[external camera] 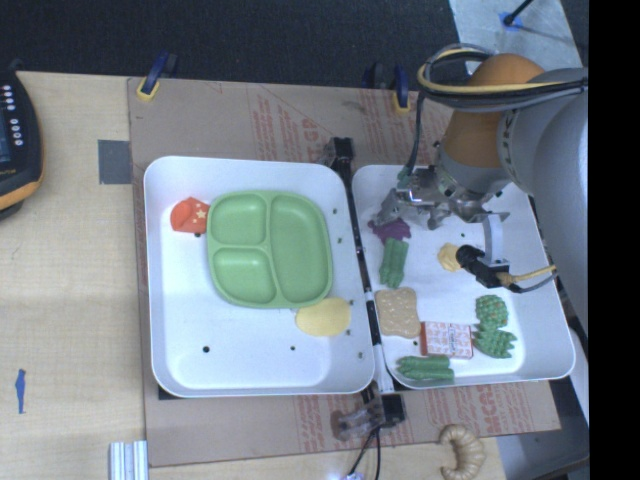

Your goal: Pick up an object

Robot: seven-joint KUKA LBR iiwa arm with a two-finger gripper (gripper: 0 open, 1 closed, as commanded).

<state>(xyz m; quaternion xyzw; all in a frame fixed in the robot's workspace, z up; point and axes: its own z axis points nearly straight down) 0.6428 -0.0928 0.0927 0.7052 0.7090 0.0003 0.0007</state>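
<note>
Two white bins sat on your desk. Your arm's jaws [415, 203] hung low in the right white bin [540, 363], just above the small purple toy [391, 230]. You could not tell if they were open or closed.

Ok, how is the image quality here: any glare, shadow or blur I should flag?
Camera view: light is even but the picture is soft throughout; the left bin looks washed out, nearly overexposed, with a faint shadow beside the green plate; the tool is blurry, its fingers hard to make out; the floor at the top is very dark.
</note>
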